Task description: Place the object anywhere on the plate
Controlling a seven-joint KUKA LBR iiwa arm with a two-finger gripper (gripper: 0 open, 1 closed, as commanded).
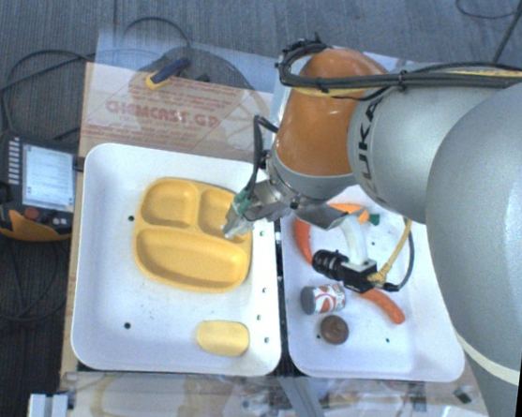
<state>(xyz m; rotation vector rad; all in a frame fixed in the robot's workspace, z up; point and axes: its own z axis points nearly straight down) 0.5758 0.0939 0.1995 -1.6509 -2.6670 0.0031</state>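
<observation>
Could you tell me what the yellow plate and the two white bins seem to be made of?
Plate: likely moulded plastic, matte yellow, with soft rounded compartment edges. Left bin and right bin: probably thin formed plastic, smooth white with a slight sheen and rounded rims.

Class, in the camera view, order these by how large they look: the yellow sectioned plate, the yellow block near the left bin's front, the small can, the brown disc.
1. yellow sectioned plate
2. yellow block
3. small can
4. brown disc, only slightly smaller than the can, so that pair is close.
</observation>
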